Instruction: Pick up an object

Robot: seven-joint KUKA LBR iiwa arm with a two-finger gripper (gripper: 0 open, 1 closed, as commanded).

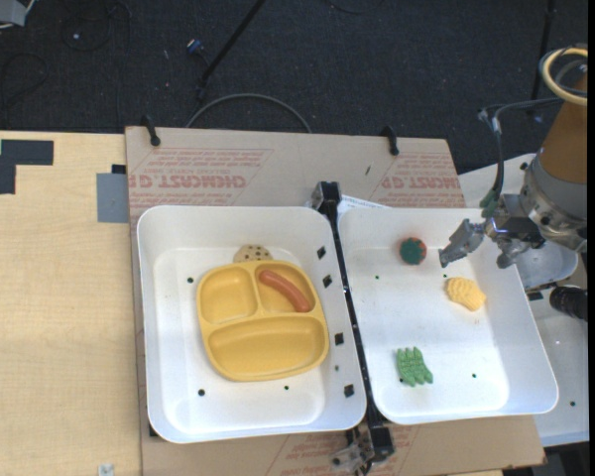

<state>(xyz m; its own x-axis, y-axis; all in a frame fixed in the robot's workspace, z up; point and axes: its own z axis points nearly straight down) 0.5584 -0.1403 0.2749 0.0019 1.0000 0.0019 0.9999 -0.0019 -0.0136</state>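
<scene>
The right bin [496, 385] holds three loose things: a dark green ball [413, 251] near its back, a yellow lumpy piece [465, 293] at mid right, and a green ridged piece [413, 366] toward the front. My gripper [478, 256] hangs over the bin's back right, above and between the ball and the yellow piece. Its fingers [458, 244] are spread open with nothing between them. The ball lies just left of the left finger, and the yellow piece sits just in front of the gripper.
The left bin [169, 266] carries a yellow compartment plate [261, 350] with a red sausage [287, 289] in its upper right section, and a speckled cookie [253, 254] behind the plate. A black divider [339, 296] separates the two bins. Cardboard [278, 172] lies behind them.
</scene>
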